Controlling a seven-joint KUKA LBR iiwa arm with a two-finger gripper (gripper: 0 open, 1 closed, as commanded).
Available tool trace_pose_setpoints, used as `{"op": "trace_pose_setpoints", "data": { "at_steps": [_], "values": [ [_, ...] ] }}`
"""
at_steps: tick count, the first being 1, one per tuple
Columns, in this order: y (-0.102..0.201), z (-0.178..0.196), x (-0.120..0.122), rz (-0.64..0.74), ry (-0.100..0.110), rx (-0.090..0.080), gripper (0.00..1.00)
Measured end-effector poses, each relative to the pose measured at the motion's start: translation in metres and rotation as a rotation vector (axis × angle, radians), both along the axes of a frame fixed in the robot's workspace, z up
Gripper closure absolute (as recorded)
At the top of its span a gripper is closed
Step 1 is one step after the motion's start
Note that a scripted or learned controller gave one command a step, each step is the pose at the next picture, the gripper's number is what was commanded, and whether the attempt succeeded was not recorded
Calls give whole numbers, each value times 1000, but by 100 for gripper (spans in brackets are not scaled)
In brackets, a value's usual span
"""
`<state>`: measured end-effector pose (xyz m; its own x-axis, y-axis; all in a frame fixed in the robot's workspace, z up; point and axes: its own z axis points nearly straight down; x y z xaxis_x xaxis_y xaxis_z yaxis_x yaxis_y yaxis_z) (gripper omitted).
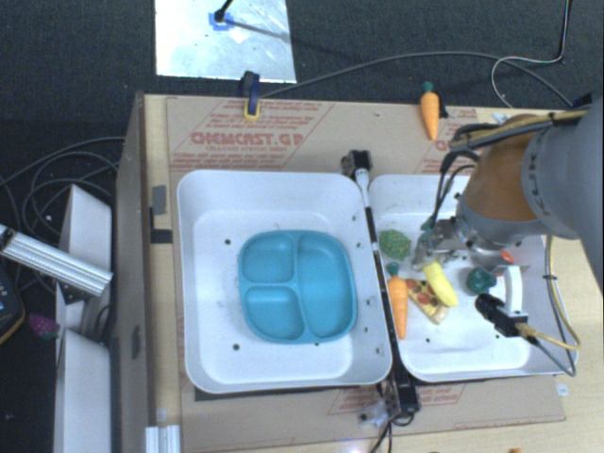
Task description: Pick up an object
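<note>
Two white bins sat side by side on the worktop (283, 125). The left bin (203, 253) held a blue plate (294, 286) with three parts. The right bin (453, 357) held the toys. A yellow banana (440, 284) lay near the middle of that bin, on top of a small flat toy with red and yellow on it (429, 302). An orange carrot (398, 307) lay just to its left, close to the wall between the bins. A green bumpy toy (395, 244) sat above the carrot. A small dark green toy (481, 278) sat to the right of the banana.

The grey arm (557, 173) reached in from the right, and its gripper (436, 251) was low in the right bin, just above the banana. It was too hard to tell if the gripper was open or closed.

Another carrot (430, 111) lay outside the bins on the brown board. Red letters on the board read "CHEMCAST GP". A shiny sheet (226, 26) lay on the dark floor beyond the worktop.
</note>
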<state>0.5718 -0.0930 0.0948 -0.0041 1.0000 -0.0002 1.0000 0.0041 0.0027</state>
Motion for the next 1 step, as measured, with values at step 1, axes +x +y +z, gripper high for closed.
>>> {"op": "trace_pose_setpoints", "data": {
  "at_steps": [1],
  "values": [
    [40, 111, -40, 0, -2, 0, 100]
  ]
}}
